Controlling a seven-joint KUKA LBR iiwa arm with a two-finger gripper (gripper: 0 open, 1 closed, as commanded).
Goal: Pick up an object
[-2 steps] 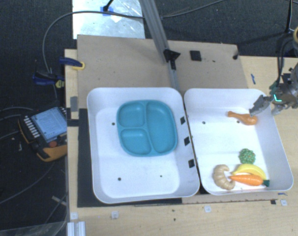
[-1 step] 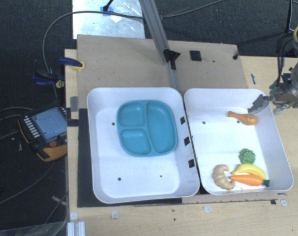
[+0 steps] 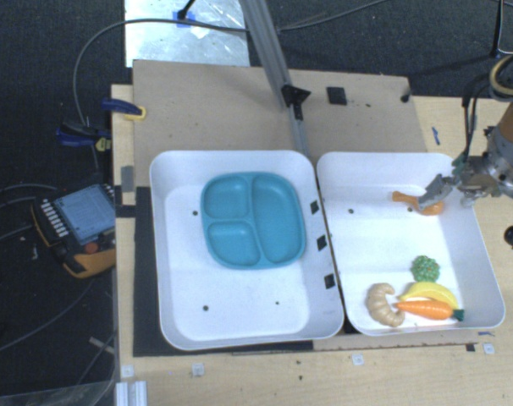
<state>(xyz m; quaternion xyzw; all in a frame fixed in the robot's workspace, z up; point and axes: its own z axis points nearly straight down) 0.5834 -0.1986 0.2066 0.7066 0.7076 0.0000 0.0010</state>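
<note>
A small orange object [image 3: 409,199] lies in the right bin [image 3: 366,176] near its far right side. My gripper [image 3: 435,194] reaches in from the right and sits right over that object's right end, touching or nearly touching it. At the bin's near right corner lie a green broccoli [image 3: 424,268], a yellow banana [image 3: 433,293], an orange carrot [image 3: 426,309] and a beige croissant [image 3: 383,303], packed close together.
A blue divided plate [image 3: 253,219] rests in the left bin [image 3: 180,311]. A grey pole [image 3: 269,41] slants across the bench behind the bins. Cables and a handheld device [image 3: 77,227] lie on the floor at the left.
</note>
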